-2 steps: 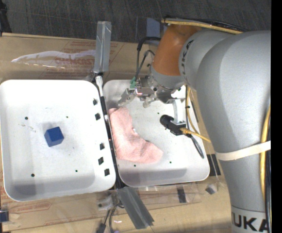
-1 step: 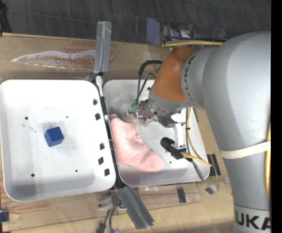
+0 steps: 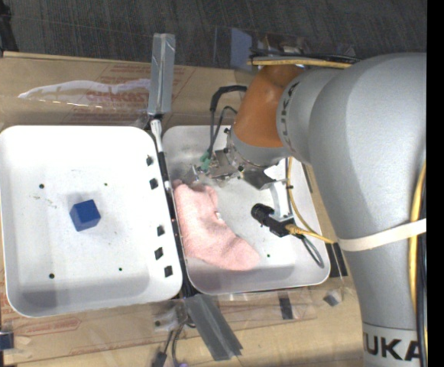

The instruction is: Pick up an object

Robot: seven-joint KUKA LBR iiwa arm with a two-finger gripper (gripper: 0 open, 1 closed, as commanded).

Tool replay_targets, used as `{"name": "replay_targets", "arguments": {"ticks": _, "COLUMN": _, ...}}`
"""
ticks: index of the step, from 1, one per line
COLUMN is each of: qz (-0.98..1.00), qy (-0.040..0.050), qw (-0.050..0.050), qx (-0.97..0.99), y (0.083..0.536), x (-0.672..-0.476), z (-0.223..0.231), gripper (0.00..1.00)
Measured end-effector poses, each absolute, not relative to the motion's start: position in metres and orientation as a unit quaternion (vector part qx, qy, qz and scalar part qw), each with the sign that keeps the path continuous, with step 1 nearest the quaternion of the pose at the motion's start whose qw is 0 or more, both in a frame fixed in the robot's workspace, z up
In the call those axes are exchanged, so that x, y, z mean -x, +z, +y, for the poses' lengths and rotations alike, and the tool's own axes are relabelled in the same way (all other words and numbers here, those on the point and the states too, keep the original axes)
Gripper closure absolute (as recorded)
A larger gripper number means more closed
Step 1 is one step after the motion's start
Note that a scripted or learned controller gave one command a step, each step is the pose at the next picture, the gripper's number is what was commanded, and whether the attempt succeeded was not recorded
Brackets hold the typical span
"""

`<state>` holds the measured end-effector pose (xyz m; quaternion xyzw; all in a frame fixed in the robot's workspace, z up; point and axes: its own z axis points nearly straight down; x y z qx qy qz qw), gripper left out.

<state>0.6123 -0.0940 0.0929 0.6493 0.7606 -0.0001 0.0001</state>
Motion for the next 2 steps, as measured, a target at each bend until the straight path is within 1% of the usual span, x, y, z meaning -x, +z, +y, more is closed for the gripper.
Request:
{"name": "replay_targets", "arguments": {"ticks": 1, "qz": 0.761, "qy": -0.0009, "qw": 0.0, "qx": -0.649, "y": 0.103, "x": -0.612, "z": -0.093, "gripper": 1.0}}
{"name": "replay_targets", "arguments": {"ticks": 2, "qz": 0.814, "qy": -0.0003, "qw": 0.0, "qx": -0.581, "y": 0.193, "x": -0.653, "z": -0.056, "gripper": 1.0}}
